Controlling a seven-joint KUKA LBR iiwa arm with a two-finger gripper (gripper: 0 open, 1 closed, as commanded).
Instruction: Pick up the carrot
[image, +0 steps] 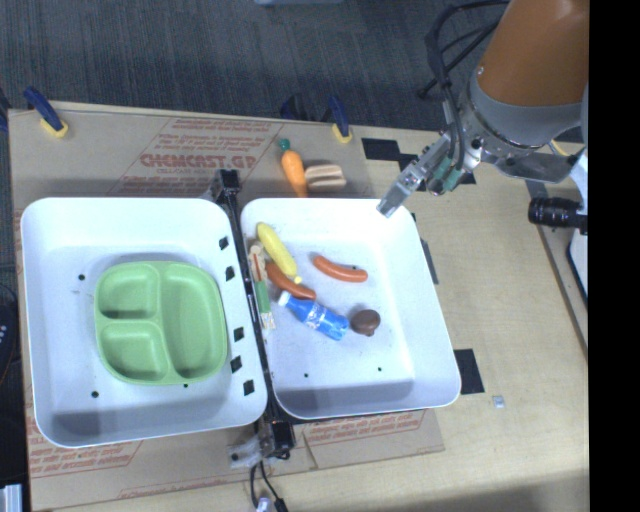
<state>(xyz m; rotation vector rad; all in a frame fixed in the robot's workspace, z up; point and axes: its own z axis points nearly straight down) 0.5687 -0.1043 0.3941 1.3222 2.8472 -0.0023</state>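
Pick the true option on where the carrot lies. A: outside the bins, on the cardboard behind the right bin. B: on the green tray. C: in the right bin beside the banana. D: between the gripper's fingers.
A: the carrot lies on the cardboard behind the right bin, beside a bun-like toy.

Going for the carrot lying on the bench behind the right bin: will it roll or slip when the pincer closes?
The carrot looks rounded and tapered, so it may roll or squirt toward its thin end. Its smooth orange skin suggests a slippery, probably rigid toy. It lies right beside the bun, which might block rolling one way or get nudged.
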